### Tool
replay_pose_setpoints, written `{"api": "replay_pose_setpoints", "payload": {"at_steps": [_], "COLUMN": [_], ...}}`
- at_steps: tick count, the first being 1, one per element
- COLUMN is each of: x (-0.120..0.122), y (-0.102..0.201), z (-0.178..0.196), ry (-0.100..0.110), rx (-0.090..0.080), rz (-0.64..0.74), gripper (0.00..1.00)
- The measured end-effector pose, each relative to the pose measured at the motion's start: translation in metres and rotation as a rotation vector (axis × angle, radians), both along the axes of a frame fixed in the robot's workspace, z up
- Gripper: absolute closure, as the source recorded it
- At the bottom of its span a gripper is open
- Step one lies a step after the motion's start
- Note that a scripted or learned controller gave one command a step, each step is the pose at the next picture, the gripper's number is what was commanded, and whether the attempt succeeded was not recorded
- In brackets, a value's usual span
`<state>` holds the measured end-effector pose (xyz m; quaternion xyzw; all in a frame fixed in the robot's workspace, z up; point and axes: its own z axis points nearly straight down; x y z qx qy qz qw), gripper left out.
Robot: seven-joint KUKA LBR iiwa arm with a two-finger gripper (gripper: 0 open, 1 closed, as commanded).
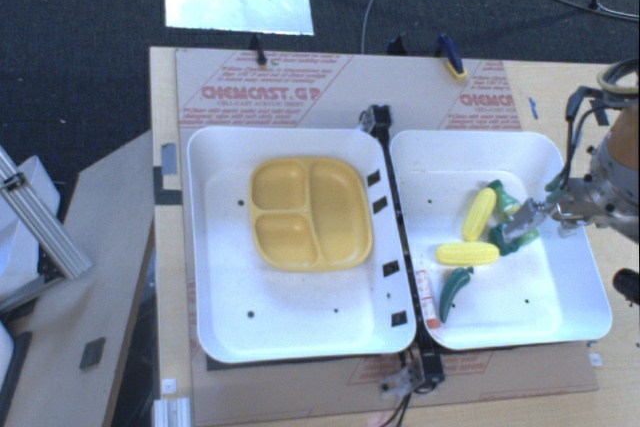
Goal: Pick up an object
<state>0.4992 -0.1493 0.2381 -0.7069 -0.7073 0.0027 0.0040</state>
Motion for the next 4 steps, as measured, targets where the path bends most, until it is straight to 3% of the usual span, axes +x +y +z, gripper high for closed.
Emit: {"api": "replay_pose_setpoints", "payload": {"at_steps": [1, 4], "x": [0.002, 0.0], "y": [0.0, -0.01], "z": [0.005, -0.152], "ry": [-0.01, -0.008], "rx": [-0.002, -0.001], "rz": [0.003, 0.0], "gripper": [0.0, 0.0]}}
